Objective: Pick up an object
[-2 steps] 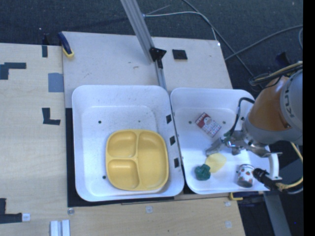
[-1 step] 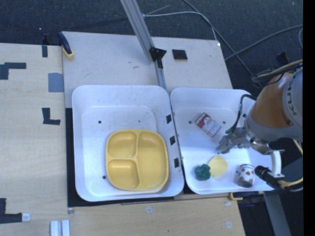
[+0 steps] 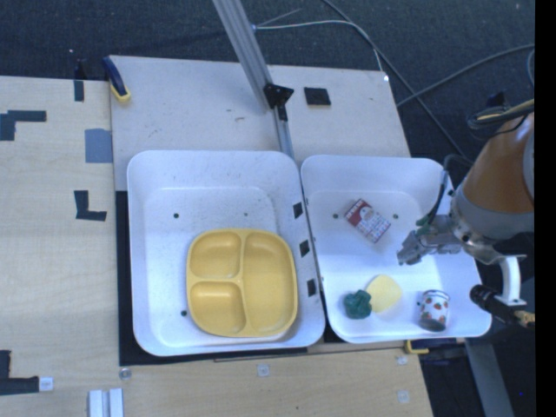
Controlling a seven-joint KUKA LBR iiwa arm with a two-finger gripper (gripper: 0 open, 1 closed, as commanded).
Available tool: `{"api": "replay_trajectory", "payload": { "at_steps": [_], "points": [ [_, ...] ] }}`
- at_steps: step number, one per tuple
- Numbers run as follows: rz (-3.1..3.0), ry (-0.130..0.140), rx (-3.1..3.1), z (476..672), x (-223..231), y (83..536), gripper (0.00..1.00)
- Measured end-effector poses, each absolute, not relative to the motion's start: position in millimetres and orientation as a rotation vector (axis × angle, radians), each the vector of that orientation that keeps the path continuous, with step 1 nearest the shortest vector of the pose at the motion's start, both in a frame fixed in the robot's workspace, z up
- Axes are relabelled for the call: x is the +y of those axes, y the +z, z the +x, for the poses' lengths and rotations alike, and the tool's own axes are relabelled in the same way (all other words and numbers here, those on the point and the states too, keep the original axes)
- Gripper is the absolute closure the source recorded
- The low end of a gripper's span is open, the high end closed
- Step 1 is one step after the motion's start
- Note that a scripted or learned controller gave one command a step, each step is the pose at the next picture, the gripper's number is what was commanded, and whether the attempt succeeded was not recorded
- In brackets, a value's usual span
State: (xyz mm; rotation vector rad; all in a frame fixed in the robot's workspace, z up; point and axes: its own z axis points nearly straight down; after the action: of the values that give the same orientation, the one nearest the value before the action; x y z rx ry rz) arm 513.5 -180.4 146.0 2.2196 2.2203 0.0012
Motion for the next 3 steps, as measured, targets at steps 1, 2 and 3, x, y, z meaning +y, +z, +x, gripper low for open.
{"api": "replay_trajectory", "payload": {
  "at_steps": [1,2,3],
  "points": [
    [2.216,0.003,2.220,512.5,-181,209,1.00],
    [2.215,0.003,2.220,513.9,-181,262,1.00],
    [2.216,0.000,2.229,523.3,-132,254,1.00]
  ]
}}
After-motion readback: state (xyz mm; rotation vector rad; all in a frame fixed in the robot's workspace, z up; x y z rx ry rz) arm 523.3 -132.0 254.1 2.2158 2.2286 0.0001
